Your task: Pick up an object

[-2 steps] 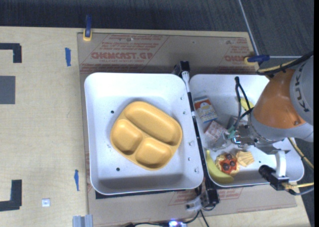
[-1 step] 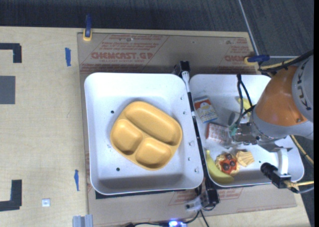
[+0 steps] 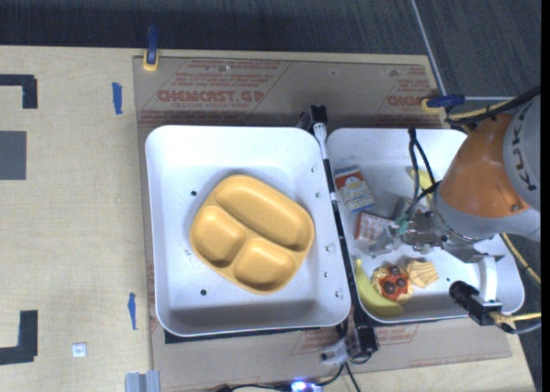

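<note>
Cardboard (image 3: 284, 81) under the bins is showing red print, roughly "CHEMCAST". A yellow tray (image 3: 251, 231) is lying in the left bin (image 3: 163, 210). In the right bin (image 3: 378, 143) are sitting small packets (image 3: 354, 190), a banana (image 3: 368, 294) and toy food — partly blurred. The gripper (image 3: 411, 234) is hovering over them; its opening and any hold cannot be made out.

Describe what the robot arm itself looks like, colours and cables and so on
The arm is grey with a broad, rounded orange band above the wrist and dark lettering on the pale shell at the view's right edge. Black cables loop along it toward the wrist. The claw end is a cluster of small grey metal parts; a black cylindrical piece sticks out below.
</note>
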`<state>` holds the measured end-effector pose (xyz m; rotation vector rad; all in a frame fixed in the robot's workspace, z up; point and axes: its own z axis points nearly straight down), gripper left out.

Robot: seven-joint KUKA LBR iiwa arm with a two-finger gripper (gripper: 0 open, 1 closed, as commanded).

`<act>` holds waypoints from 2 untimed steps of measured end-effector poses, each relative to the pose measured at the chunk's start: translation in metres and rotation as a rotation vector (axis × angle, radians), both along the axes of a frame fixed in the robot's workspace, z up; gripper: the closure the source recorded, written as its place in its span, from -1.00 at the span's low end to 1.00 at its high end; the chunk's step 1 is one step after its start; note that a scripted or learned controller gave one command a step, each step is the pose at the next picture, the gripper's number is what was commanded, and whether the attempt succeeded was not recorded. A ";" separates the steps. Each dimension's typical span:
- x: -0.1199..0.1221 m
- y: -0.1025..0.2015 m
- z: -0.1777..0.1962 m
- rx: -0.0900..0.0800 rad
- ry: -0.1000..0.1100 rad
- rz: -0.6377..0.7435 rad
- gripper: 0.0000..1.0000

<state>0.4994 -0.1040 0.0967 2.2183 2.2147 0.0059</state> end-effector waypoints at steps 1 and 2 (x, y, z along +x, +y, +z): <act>-0.018 0.011 -0.010 0.000 0.000 0.001 -1.00; -0.016 0.011 0.000 -0.001 -0.005 0.000 1.00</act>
